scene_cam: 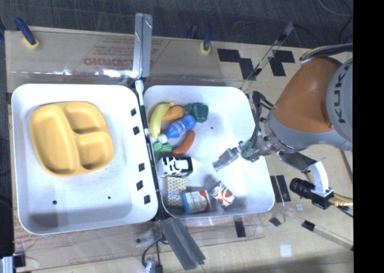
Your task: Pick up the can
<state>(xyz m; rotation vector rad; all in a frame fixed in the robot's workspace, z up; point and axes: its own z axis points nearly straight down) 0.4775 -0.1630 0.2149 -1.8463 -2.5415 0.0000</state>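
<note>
"KU" on orange band (partly cropped)

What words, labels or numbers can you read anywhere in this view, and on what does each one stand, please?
"KU": black letters on the arm's grey casing, cut off at the edge.
Red print on the clear sheet behind the bins: too blurred to read.
Labels on the can, the red-and-white cup and the black-and-white item: too small to read.

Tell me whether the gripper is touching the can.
Apart. The camera view shows bare white bin floor between the gripper and the can lying near the right bin's front wall.
</note>
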